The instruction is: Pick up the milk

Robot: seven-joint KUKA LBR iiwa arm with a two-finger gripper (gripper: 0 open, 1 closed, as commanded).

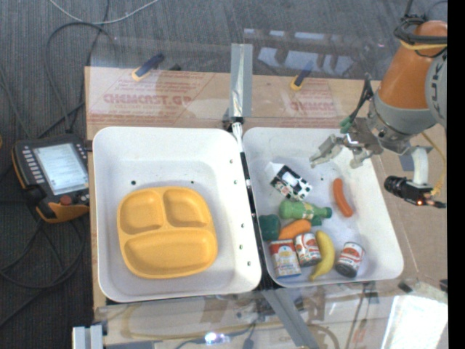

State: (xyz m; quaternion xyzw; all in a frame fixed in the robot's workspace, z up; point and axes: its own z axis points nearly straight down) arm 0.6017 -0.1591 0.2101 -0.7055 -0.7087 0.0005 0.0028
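The milk point(290, 182) is a small black-and-white carton lying on its side in the upper middle of the right bin point(381, 217). My gripper point(339, 152) hangs over the bin's upper right part, up and to the right of the milk and apart from it. Its fingers point(322, 153) are spread open and there is nothing between them.
Below the milk lie a green bottle point(304, 211), a carrot point(294, 228), a banana point(324, 254) and three cans point(307, 249). A red sausage point(342, 197) lies to the milk's right. The left bin point(145, 147) holds a yellow divided plate point(167, 231).
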